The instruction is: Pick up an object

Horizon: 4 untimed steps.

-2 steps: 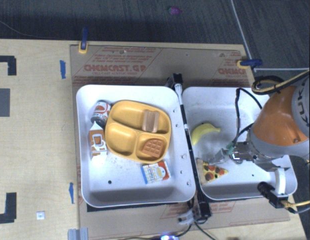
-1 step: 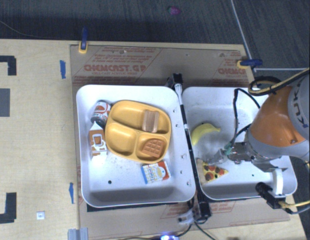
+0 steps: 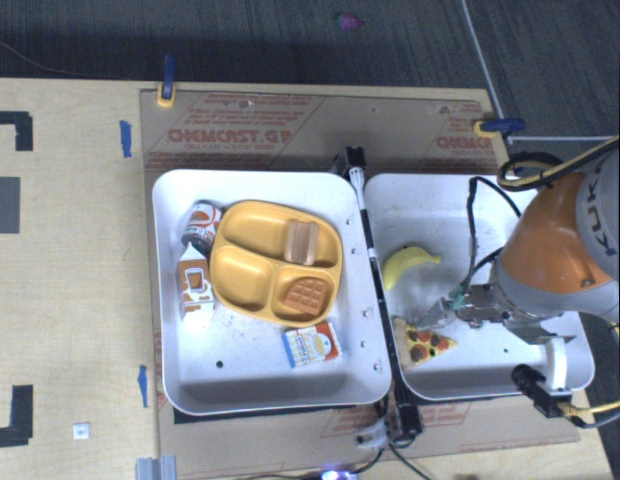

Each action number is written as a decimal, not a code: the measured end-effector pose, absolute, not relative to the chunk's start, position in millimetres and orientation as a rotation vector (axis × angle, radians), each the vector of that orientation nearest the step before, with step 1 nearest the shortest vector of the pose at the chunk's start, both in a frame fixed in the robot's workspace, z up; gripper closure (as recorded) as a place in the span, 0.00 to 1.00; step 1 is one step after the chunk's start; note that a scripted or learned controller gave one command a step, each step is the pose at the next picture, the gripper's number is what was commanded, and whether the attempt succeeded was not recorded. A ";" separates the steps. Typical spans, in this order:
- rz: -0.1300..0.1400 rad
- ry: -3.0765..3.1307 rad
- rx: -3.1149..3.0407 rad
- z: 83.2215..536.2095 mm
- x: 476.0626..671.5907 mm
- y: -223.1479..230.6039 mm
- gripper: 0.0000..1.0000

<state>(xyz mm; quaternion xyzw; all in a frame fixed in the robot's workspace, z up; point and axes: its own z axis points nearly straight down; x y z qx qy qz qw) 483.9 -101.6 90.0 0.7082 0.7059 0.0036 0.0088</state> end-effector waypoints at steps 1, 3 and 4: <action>0.007 2.201 2.212 89.8 483.9 -99.3 0.00; 0.011 2.208 2.211 89.8 484.1 -130.4 0.00; 0.008 2.205 2.211 89.8 483.9 -100.7 0.00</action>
